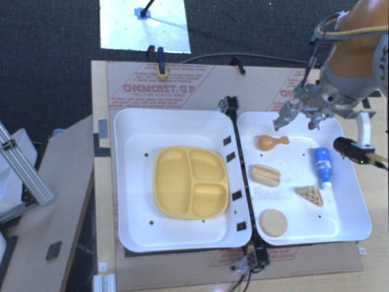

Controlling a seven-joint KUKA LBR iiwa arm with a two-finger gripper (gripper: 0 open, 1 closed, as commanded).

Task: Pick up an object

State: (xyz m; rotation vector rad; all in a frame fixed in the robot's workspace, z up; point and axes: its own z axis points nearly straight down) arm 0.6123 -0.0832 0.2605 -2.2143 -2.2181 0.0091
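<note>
The right white bin (349, 190) holds an orange drumstick-shaped piece (271, 142), a tan bread roll (265, 175), a blue bottle with a white cap (322, 166), a pizza-slice wedge (310, 194) and a round tan cookie (273, 222). My gripper (298, 119) hangs over the bin's far edge, above and just right of the drumstick, with its two fingers spread apart and nothing between them.
The left white bin (137, 132) holds a yellow divided plate (190, 182). A black divider with clips (237, 163) runs between the bins. A black camera or sensor (349, 149) sticks in at the right rim. A metal bracket (24, 169) lies at far left.
</note>
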